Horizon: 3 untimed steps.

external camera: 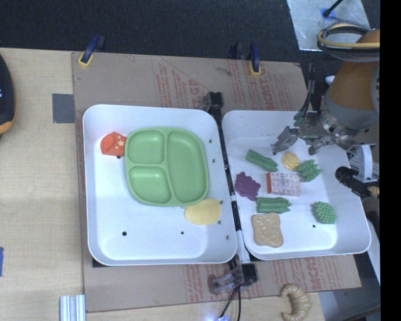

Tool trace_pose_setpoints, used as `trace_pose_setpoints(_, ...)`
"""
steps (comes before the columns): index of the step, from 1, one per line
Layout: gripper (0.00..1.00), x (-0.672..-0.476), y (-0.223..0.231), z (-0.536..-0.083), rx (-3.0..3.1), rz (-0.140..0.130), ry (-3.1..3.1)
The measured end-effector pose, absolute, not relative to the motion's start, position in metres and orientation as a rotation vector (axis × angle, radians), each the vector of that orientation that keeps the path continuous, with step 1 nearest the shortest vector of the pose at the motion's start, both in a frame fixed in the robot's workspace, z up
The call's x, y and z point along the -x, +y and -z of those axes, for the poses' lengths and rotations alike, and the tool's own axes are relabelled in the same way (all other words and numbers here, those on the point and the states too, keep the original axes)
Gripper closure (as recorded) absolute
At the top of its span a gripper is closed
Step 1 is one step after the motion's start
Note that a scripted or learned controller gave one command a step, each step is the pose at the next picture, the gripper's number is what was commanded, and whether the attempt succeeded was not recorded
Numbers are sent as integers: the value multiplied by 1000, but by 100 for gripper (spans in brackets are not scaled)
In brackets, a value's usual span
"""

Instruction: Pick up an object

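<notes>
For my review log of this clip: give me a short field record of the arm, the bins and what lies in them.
arm: grey with orange band, reaching in over the right bin
gripper: gripper open above the bin's upper part, holding nothing
left bin: green divided plate, red piece, pale yellow piece
right bin items: green bean-like piece, small yellow piece, purple piece, patterned packet, tan piece
task status: nothing picked up yet
</notes>
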State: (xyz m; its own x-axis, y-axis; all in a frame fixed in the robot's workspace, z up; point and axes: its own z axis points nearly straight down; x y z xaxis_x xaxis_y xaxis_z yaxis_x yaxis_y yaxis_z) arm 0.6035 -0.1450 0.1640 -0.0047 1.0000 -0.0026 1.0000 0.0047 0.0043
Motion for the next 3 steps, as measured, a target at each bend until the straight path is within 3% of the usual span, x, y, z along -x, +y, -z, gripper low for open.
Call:
trace_pose_setpoints(1,0,-552,-108,-94,-2209,0,2218)
trace_pose_setpoints(2,0,-613,-139,-155,-2210,-5,2221)
trace_pose_setpoints(3,0,-619,-105,-122,-2216,6,2235)
